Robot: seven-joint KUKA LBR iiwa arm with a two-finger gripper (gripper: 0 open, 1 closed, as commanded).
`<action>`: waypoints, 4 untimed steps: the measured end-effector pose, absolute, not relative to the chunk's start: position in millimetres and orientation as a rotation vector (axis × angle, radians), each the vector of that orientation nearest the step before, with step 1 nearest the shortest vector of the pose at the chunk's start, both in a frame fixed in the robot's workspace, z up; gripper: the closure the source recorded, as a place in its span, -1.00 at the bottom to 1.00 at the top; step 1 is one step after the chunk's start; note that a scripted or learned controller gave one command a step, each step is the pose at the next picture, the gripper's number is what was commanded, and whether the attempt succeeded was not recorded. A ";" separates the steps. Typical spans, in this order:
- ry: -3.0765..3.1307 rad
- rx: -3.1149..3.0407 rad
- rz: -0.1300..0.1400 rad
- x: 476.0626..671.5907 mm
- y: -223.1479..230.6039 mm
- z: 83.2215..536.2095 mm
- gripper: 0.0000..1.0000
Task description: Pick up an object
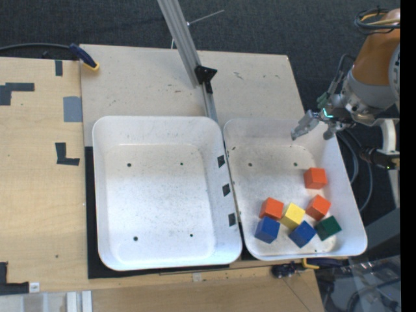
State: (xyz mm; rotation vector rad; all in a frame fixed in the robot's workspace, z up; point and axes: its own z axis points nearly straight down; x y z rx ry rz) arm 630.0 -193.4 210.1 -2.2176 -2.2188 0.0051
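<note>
The right bin (260,155) holds several small cubes near its front right corner. An orange cube (315,177) sits alone, with another orange cube (318,207) below it and a third (272,208) to the left. A yellow cube (294,214) lies among them, with two blue cubes (267,229) (301,234) and a green cube (329,227) at the front. My gripper (315,127) hangs over the bin's far right corner, well behind the cubes, with its fingers spread apart and nothing between them.
The left bin (156,194) lies beside the right one. A slanted metal rail (185,41) crosses the bench behind the bins. Cables run along the bench's right side (364,168). A blue and yellow clamp (84,57) sits at the far left.
</note>
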 end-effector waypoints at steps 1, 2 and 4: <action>-2.224 -2.219 0.003 630.9 -193.5 213.0 -1.00; -2.218 -2.217 0.008 625.9 -195.8 149.1 -1.00; -2.224 -2.218 0.003 626.2 -194.1 108.3 1.00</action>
